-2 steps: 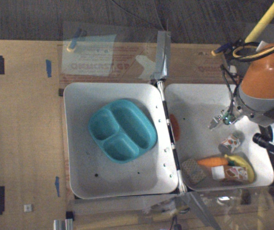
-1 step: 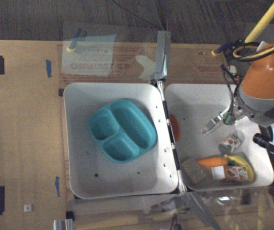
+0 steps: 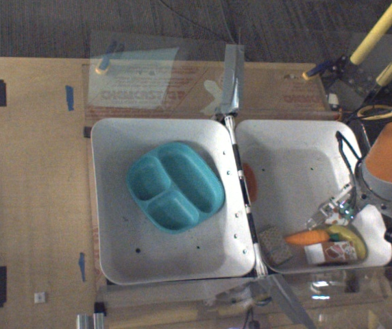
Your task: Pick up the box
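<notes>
though flat, box (image 3: pixel 331 253) lengthwise left-right

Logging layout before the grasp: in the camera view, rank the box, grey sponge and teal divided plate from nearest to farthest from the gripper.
From the gripper:
1. Box, just below it, right bin.
2. Grey sponge, same bin's lower left corner.
3. Teal divided plate, left bin.

Smooth, shiny white plastic for both bins (image 3: pixel 114 184). Smooth teal plastic plate (image 3: pixel 175 185). Matt brown wood bench (image 3: pixel 31 204). Printed paper box (image 3: pixel 332 253). Shiny metal gripper (image 3: pixel 329 213). Glossy orange carrot (image 3: pixel 307 238).
</notes>
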You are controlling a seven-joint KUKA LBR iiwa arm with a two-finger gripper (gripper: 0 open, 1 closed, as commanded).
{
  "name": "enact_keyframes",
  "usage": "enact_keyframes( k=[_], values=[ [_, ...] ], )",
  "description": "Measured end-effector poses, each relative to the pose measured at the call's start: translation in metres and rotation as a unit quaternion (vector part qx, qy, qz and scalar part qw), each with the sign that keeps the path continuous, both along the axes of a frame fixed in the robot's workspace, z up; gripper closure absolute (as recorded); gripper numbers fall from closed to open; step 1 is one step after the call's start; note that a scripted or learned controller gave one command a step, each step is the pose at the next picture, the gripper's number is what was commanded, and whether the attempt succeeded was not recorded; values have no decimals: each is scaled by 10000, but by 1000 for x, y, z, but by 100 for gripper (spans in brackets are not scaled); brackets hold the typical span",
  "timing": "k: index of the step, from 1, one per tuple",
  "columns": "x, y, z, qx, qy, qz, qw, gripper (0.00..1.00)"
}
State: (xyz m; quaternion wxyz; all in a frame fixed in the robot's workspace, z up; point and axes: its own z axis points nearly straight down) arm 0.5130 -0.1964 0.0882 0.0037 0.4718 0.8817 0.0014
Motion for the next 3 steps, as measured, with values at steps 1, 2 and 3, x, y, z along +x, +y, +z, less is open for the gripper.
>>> enact_keyframes(
  k=[1,2,3],
  values=[
    [0,0,0,0,-1,-1,10000,0],
    [2,-3,12,-12,-48,-31,10000,100],
    [61,22,1,-19,-17,665,9978,100]
  ],
)
